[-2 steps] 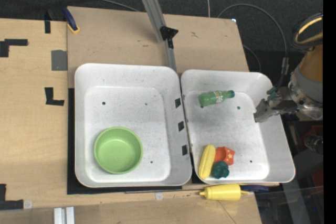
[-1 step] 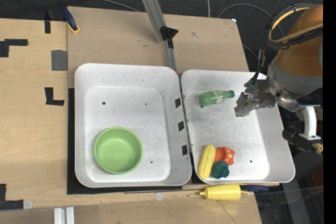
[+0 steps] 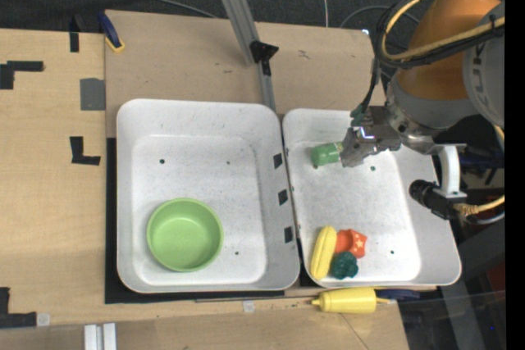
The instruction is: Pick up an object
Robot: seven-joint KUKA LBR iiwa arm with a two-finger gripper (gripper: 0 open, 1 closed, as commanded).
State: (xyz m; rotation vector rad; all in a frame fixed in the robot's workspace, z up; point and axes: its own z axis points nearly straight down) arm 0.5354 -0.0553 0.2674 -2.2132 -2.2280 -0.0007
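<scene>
Green cylinder-like object [image 3: 326,154] lies in the right bin [image 3: 410,209], at its far end near the wall shared with the other bin, and it sits just to the camera-left of the hand [image 3: 358,150]. The hand hangs low over the same bin, its tips touching or almost touching the object's near end; the view from above is too coarse to show whether the fingers are spread or pressed together, and the object does not clearly sit between them. The grey arm [image 3: 447,45] with its orange band comes in from the camera-right behind the hand. Well toward the camera from the hand, at the near end of the same bin, a yellow banana-shaped toy [image 3: 323,250], an orange piece [image 3: 353,241] and a dark green piece [image 3: 345,265] lie bunched together. Beyond the near rim, on the table [image 3: 180,53], rests a yellow bottle-like thing [image 3: 348,301]. Far to the camera-left of the hand, the left bin [image 3: 205,127] carries a light green bowl [image 3: 184,234] in its near corner.
</scene>
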